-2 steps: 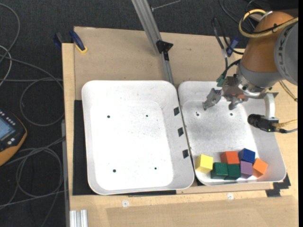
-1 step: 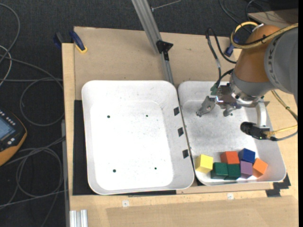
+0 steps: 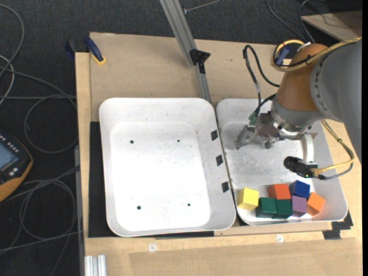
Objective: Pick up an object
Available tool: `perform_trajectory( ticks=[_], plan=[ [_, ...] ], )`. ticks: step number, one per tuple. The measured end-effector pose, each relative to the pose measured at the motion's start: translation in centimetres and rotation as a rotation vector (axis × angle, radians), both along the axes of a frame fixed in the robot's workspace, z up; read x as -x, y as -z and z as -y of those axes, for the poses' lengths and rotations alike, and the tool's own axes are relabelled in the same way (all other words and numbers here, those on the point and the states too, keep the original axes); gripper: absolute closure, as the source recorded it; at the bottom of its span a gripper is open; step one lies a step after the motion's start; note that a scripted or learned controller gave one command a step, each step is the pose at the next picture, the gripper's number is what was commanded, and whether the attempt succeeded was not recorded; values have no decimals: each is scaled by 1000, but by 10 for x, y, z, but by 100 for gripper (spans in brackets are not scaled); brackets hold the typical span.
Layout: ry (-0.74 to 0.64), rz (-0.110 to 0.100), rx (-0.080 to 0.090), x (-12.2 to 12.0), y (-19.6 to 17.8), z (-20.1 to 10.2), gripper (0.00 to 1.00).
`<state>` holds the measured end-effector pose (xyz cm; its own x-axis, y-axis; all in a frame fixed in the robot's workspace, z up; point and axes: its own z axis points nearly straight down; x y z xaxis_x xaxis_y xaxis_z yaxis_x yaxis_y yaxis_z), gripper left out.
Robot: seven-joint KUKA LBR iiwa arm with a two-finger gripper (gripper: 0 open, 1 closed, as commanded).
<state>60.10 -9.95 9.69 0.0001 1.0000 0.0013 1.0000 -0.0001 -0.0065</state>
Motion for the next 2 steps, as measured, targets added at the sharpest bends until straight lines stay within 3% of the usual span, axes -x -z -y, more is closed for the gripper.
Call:
perform_trajectory(
  ticks=[1,2],
  plan=[
    [0,8,-1,-2,-14,0,100],
    [-2,15,2,-3,-78,-6,100]
  ],
)
